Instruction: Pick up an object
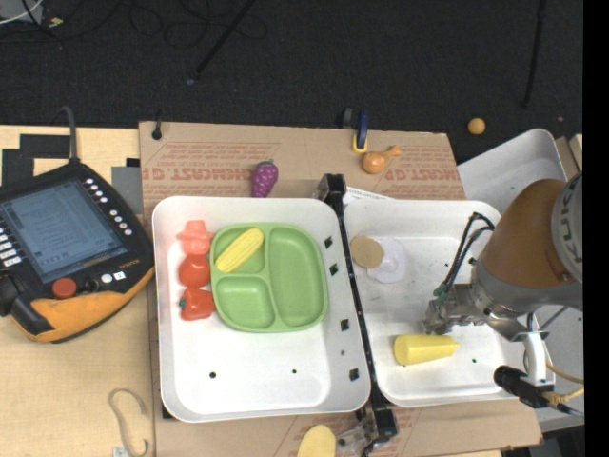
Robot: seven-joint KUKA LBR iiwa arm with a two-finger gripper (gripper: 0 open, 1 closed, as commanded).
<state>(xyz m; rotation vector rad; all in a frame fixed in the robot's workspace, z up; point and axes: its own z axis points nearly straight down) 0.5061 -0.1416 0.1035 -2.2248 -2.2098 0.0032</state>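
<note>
Illumination is even and diffuse from overhead. The white bins [257, 388] appear bright without clipping. Shadows are soft and short. Overall focus is slightly soft; the dark floor [285, 46] shows little detail.

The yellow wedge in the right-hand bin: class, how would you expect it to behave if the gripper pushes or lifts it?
The yellow wedge lies on its side and tapers toward one end, so a push would probably swing it round rather than slide it straight. It looks like smooth, rigid plastic, so likely stiff and light, perhaps slippery. The gripper is just above it in the picture.
</note>
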